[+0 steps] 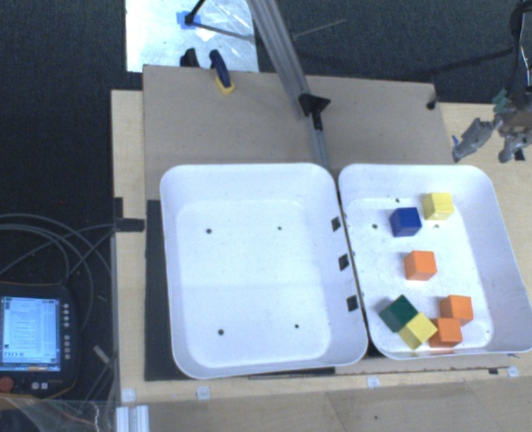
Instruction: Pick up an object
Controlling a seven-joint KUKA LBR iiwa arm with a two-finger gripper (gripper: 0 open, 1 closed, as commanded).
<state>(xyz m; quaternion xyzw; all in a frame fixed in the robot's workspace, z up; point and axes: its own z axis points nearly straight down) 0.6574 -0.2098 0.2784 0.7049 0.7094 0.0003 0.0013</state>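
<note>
- A light wooden bench point(374, 115) seen from above carries two shallow white bins side by side, their inner rims touching along the middle.
- The left bin point(171, 268) shows a bare white floor with a few small dark dots.
- The right bin point(509, 259) holds seven small blocks.
- Near its far edge a yellow block point(438, 205) sits just beside a blue block point(406, 220), which lies slightly nearer the bin's inner rim.
- An orange block point(419, 265) sits alone near the bin's middle, apart from the others.
- At the near edge four blocks cluster together — a dark green block point(397, 313) touching a second yellow block point(418, 330), with two more orange blocks beside them, one point(456, 308) further from the near rim and one point(445, 333) closer to it.
- The gripper point(498, 140) hangs over the bench's far right corner, just outside the right bin's far rim and clear of every block. Its grey metal parts blur together at the frame's edge, so I cannot tell how the jaws stand — nothing is visible between them.
- A grey pole point(279, 39) slants across the bench's far edge toward the seam between the bins.
- On the dark floor off the bench's left edge lies a handheld control pad point(27, 336) with a lit screen and trailing cables.
</note>
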